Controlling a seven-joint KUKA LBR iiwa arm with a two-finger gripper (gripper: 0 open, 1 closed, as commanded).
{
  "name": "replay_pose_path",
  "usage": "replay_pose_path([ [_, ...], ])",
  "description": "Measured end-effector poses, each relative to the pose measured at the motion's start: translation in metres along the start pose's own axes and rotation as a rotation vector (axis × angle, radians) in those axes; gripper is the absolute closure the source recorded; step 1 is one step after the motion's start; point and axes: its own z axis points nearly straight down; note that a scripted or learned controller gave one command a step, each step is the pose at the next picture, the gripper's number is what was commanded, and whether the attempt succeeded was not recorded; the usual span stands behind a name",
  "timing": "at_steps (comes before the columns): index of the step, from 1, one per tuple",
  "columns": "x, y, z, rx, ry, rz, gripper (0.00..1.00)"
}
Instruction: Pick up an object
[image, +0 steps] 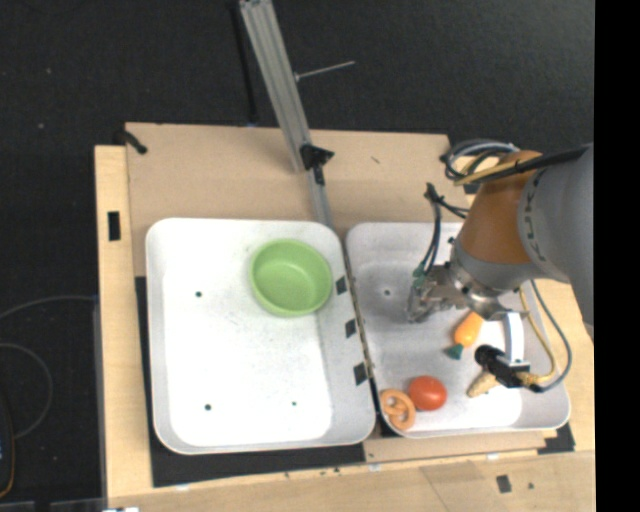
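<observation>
White bins (180, 420) sit on a tan bench (200, 170) over dark floor; hand (428, 300) state unclear.

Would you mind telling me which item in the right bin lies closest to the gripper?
The orange-yellow carrot-like toy, just right of and below the gripper. The red tomato and pretzel-like piece lie farther, near the front rim.
</observation>
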Motion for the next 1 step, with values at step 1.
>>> replay_pose_path([
  [1, -0.0042, 0.0017, -0.0644, -0.005, -0.002, -0.004, 1.0],
])
